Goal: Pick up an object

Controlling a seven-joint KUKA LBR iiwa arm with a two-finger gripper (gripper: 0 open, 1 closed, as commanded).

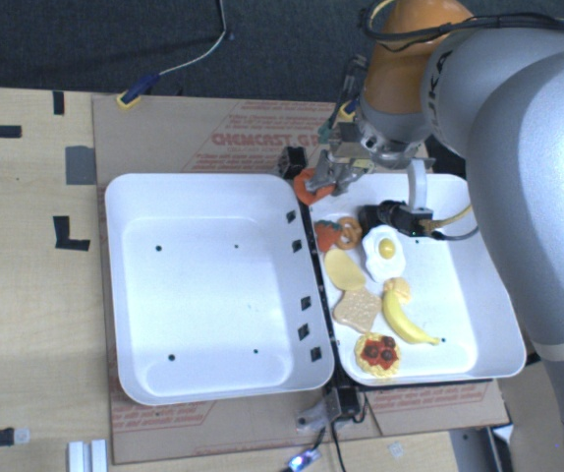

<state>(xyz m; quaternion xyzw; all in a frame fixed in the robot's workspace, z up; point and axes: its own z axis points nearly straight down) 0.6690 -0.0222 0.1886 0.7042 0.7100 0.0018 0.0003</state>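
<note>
Gripper (323, 177) over the right bin's (488, 362) far-left corner.
An orange object (309, 187) sits at its tip, seemingly targeted; grip state cannot be determined.

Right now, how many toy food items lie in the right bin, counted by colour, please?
Yellow: 2, the banana and the round slice.
White with a yellow middle: 1, the fried egg.
Tan: 1, the toast.
Orange: 1, the pretzel-like piece.
Yellow and red: 1, the small tart.
Total: 6. An orange-red thing at the gripper is left uncounted.
</note>
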